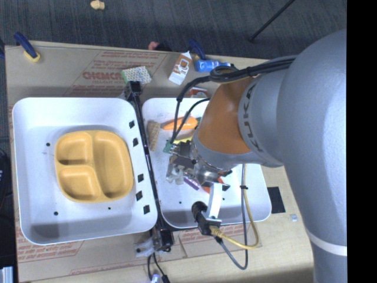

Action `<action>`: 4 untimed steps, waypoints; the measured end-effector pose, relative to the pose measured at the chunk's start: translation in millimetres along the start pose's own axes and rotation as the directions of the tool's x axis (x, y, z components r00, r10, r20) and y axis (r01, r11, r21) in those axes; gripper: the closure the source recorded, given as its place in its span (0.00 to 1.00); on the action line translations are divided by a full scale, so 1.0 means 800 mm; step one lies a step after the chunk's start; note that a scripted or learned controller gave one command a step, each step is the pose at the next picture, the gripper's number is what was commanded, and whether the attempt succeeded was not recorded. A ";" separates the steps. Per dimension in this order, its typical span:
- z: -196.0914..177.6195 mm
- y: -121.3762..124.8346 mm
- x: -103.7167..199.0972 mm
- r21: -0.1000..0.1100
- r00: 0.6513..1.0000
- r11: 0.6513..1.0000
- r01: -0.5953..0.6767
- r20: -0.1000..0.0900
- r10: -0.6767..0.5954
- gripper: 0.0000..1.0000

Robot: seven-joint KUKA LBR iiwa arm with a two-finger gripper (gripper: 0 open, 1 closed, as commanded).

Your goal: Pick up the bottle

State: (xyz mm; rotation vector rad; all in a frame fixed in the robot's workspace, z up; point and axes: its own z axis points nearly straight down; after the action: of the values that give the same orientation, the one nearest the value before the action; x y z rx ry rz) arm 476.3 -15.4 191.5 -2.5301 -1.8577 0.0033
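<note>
Carpet (pixel 177 16) in dark grey ribbed weave around the tabletop (pixel 288 217); small yellow scrap (pixel 97 5) lying on it at upper left, thin dark rod (pixel 283 10) slanting across it at upper right

Tabletop lined with brown cardboard sheets (pixel 88 69) under and around both bins. Blue clamps on the far edge: one with a yellow tip (pixel 26 46) at the left corner, another (pixel 197 49) near the middle.

Left bin (pixel 23 158): white, shallow, holding a yellow three-compartment plate (pixel 93 165) near its centre. Right bin (pixel 259 205): white, largely covered by the grey arm (pixel 318 134) and its orange band (pixel 221 122). Black divider strip (pixel 143 152) between the two bins. Yellow cable (pixel 244 240) looping over the near rim.

Visible in the right bin: orange object (pixel 179 123) at the far end, bristly tan object (pixel 153 133) beside the divider, purple piece (pixel 191 183) under the wrist.

Small white and brown carton (pixel 180 68) and patterned packet (pixel 136 74) on the cardboard behind the bins.

Writing: red block print on the cardboard, too blurred to read reliably; pale lettering on the arm casing beginning "KU", remainder turned away.

Pincer (pixel 185 173): low over the middle of the right bin; degree of opening and contents cannot be told.

Bottle: position cannot be told among the items under the wrist
</note>
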 end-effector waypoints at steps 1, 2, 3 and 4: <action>-0.173 0.006 -0.020 -0.002 1.000 1.000 0.009 0.000 -0.009 1.00; 0.001 0.010 -0.035 0.003 0.996 0.996 -0.089 0.000 0.089 1.00; -0.145 0.027 -0.087 -0.001 0.991 0.991 0.132 0.001 -0.132 1.00; -0.030 0.048 -0.157 0.002 0.996 0.996 -0.086 0.000 0.086 1.00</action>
State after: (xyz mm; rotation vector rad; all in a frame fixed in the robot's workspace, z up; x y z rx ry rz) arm 475.6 -146.6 215.1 -2.6061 -1.7467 0.0047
